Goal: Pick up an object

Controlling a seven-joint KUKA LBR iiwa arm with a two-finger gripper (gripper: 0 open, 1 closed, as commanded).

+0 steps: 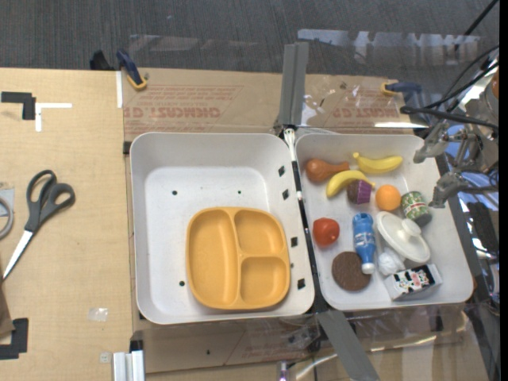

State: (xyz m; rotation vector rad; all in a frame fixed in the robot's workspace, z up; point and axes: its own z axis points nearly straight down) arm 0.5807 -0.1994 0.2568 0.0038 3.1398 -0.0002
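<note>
Two white bins side by side on bench. Near edge of right bin (464,280): black-and-white carton (413,282) at 5 o'clock, lying tilted; brown round cookie-like disc (350,270) at 7 o'clock. Blue bottle (363,240) lies lengthwise just past disc, cap end toward near edge. White lid w/ knob (402,236) at approx 4 o'clock, beside bottle. Red tomato (326,230) at 8 o'clock near left wall. Mid-bin: orange (388,198), green patterned can (414,205) touching or just beside lid. Purple item (360,190) tucked against a yellow banana (343,182). Far side: second banana (379,163) at 12, brown pear-shaped thing (325,169) at 11.

Left bin (159,213) holds yellow divided tray (237,257), 3 compartments, sitting toward 5 o'clock.

Gripper (439,173) at 2–3 o'clock of right bin, over right rim, nothing seen betw. fingers; jaw opening — cannot tell, too cluttered w/ cables.

Scissors (36,213) on bench well left of bins.
</note>
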